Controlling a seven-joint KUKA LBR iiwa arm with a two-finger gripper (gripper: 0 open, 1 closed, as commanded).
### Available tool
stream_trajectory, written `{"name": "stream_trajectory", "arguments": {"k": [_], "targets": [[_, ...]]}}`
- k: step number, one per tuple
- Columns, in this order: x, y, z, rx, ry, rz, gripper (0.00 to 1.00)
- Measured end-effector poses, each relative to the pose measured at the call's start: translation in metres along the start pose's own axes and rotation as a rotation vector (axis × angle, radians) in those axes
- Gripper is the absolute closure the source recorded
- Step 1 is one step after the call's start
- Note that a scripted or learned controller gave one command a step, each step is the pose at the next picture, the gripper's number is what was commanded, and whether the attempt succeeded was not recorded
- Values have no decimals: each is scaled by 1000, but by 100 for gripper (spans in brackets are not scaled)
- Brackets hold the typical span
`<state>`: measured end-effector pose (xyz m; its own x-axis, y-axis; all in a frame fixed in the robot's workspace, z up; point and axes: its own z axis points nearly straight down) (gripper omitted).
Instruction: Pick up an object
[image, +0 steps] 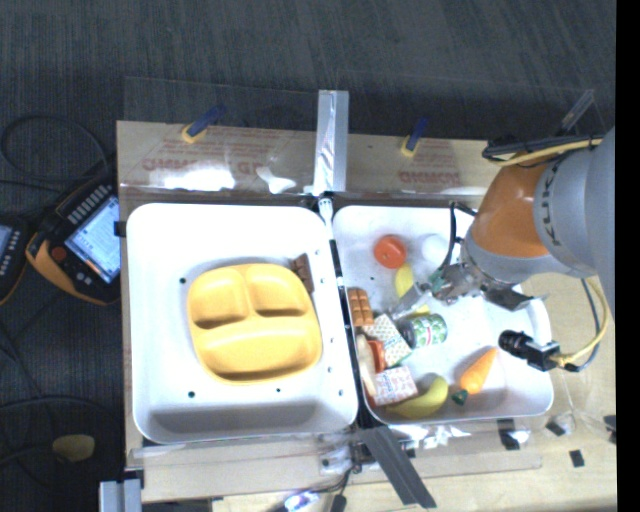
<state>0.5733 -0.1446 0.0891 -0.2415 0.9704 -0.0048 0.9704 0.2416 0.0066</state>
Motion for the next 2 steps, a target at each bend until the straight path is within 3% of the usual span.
{"name": "stream_trajectory", "arguments": {"k": [1, 2], "targets": [[0, 1, -10, -4, 0, 0, 100], [64, 36, -178, 7, 3, -80, 100]]}}
